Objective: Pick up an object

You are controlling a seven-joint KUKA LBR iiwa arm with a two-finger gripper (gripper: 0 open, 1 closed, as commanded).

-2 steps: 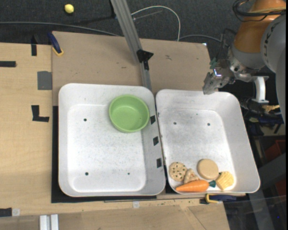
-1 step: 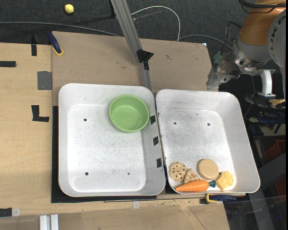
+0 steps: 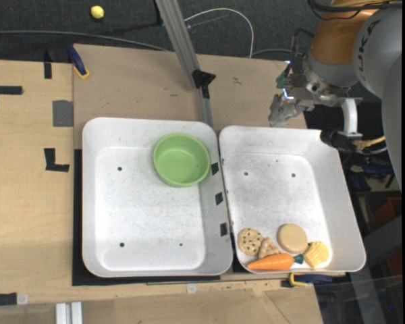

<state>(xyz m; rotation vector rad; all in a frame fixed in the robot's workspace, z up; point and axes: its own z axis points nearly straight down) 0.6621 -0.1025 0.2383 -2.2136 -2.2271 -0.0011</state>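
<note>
Plywood covers the surface (image 3: 27, 181), with strips of black tape at its nine o'clock side and dark carpet beyond its twelve o'clock edge, where a small yellow ball (image 3: 97, 11) lies. Two shallow white bins sit side by side. In the left bin (image 3: 108, 208) a green bowl (image 3: 181, 159) stands upright near the twelve o'clock rim, toward the divider. The right bin (image 3: 310, 181) keeps its items bunched at the six o'clock rim: a speckled cookie (image 3: 250, 239), a tan round disc (image 3: 292, 237), a yellow ridged piece (image 3: 317, 253) and an orange carrot (image 3: 272, 262) lying along the rim, all touching or just beside one another. A grey metal pole (image 3: 179, 32) slants down from twelve o'clock to the bins' junction. The arm (image 3: 364, 32) enters at two o'clock; its pincer (image 3: 284, 110) hangs just beyond the right bin's twelve o'clock rim, well apart from the items and holding nothing. Whether its fingers are apart or together cannot be told.
</note>
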